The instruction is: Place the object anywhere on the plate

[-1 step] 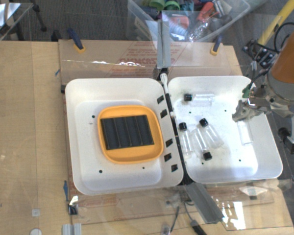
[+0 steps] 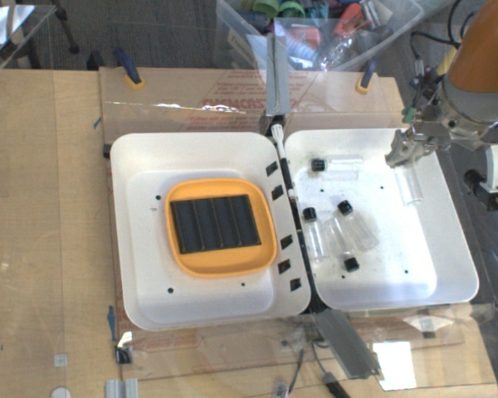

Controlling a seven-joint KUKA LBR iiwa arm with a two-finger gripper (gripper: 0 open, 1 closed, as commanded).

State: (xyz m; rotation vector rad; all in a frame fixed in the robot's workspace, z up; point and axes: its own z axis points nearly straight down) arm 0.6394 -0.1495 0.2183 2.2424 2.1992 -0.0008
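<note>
The orange plate with the dark ribbed centre [image 2: 222,225] carries nothing yet. Small clear black-capped vials [image 2: 340,227] lie in the right white bin [image 2: 452,259]; the gripper [image 2: 405,154] hovers above its far edge, grip unreadable.

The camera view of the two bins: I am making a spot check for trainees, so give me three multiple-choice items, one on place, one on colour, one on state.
1. Where does the plate lie?
A. left bin
B. right bin
C. on the bench
2. What colour are the vials' caps?
A. red
B. black
C. white
3. What lies on the plate?
A. one vial
B. two vials
C. no vial

Key:
1 A, it sits inside the left bin's walls.
2 B, each clear vial ends in a black cap.
3 C, all vials lie in the right bin.
</note>
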